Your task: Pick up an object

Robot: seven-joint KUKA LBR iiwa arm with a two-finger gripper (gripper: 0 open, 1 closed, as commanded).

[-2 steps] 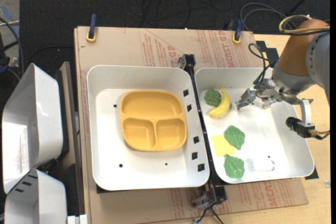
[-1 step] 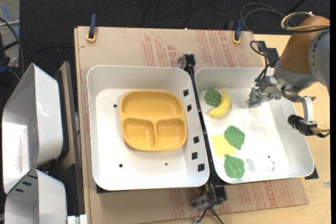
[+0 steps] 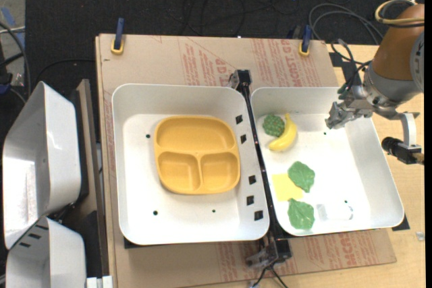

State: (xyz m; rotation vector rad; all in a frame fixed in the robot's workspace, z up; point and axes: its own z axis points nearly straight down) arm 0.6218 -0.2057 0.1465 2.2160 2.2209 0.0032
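The right bin holds a yellow banana with a small green broccoli-like piece touching its left end, near the bin's far left corner. A flat yellow square lies lower down, with a green leafy piece at its upper right and another green leafy piece below it. A small clear or white object rests near the front wall. My gripper hangs over the bin's far right part, well right of the banana, with nothing visibly between its fingers.
The left bin holds a yellow three-compartment tray. A black divider strip runs between the bins. The grey and orange arm reaches in from the right. White containers stand off the bench at far left.
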